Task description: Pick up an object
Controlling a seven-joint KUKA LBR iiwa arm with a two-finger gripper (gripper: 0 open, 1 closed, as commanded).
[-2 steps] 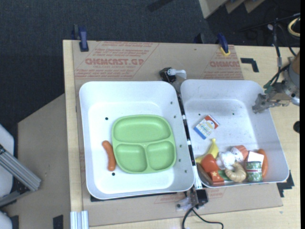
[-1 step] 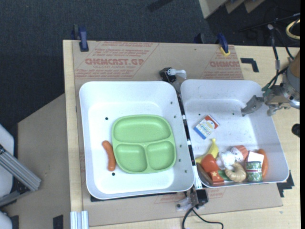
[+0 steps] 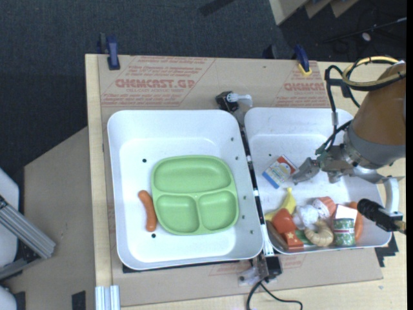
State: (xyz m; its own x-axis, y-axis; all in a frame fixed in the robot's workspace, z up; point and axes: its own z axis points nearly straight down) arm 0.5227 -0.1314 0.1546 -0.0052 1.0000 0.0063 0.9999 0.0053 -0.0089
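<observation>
My gripper [image 3: 308, 169] hangs low over the middle of the right bin [image 3: 284, 124], at the end of the grey arm with the orange band. Just to its left lies a small white, blue and red carton [image 3: 279, 171], close to the gripper tip; contact cannot be judged. Below it, toys are heaped in the bin's front part: a yellow banana [image 3: 288, 202], a red pepper [image 3: 282, 223], a white crumpled item [image 3: 310, 214], a tan peanut-shaped piece [image 3: 320, 237] and a green-labelled can [image 3: 344, 232].
The left bin [image 3: 129, 141] holds a green divided plate [image 3: 193, 194] and an orange sausage [image 3: 148, 210] to the plate's left. A black clip [image 3: 227, 100] sits behind the bins where they meet. Cables loop above the arm at right.
</observation>
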